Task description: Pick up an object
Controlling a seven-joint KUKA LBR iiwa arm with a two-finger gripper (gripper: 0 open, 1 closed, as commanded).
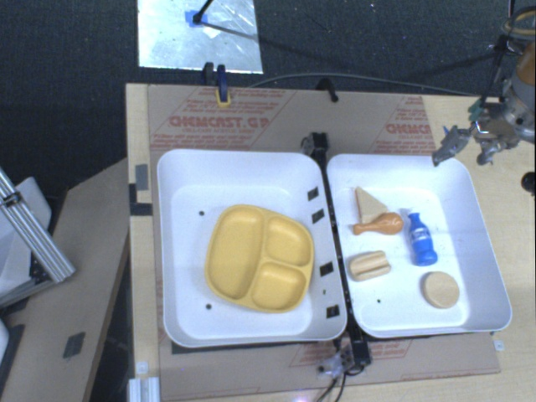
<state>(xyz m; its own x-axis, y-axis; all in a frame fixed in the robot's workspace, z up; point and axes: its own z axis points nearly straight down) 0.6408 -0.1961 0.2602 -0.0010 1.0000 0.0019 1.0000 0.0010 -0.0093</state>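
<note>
Lying flat, blue bottle (421,239), white-capped.

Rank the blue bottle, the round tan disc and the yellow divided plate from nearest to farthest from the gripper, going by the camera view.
Measured from the gripper, above the right bin's far right corner:
1. Blue bottle, in the right bin, toward its right side.
2. Round tan disc, in the right bin's near right part.
3. Yellow divided plate, in the left bin, clearly farthest.
</note>
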